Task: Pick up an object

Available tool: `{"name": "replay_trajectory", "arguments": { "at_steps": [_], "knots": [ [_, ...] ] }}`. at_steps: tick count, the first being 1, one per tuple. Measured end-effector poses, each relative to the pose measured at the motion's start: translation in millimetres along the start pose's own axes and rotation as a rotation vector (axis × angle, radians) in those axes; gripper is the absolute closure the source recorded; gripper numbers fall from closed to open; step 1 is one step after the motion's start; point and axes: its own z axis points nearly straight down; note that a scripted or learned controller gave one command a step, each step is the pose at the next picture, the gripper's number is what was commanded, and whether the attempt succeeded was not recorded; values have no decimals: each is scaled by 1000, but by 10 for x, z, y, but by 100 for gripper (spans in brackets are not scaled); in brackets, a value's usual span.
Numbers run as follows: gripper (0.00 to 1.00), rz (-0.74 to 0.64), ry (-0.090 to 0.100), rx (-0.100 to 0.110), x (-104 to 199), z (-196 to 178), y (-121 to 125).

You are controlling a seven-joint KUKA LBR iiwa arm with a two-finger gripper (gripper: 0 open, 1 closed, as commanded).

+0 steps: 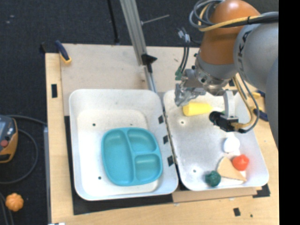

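The gripper (183, 97) hangs over the right bin's (197, 144) far left corner, just beside a yellow object (197, 108). Whether its jaws are spread, I cannot tell. A teal divided tray (132, 155) lies in the left bin (84, 111).

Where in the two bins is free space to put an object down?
Right bin: bare middle, between yellow piece and green ball. Left bin: strip behind blue tray. Crowded: right bin's near right corner, and around the claw.
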Motion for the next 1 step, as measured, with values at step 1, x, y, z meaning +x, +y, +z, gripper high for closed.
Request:
{"name": "replay_trajectory", "arguments": {
  "at_steps": [1],
  "knots": [
    [100, -2, 1, 4, 524, 193, -35]
  ]
}}
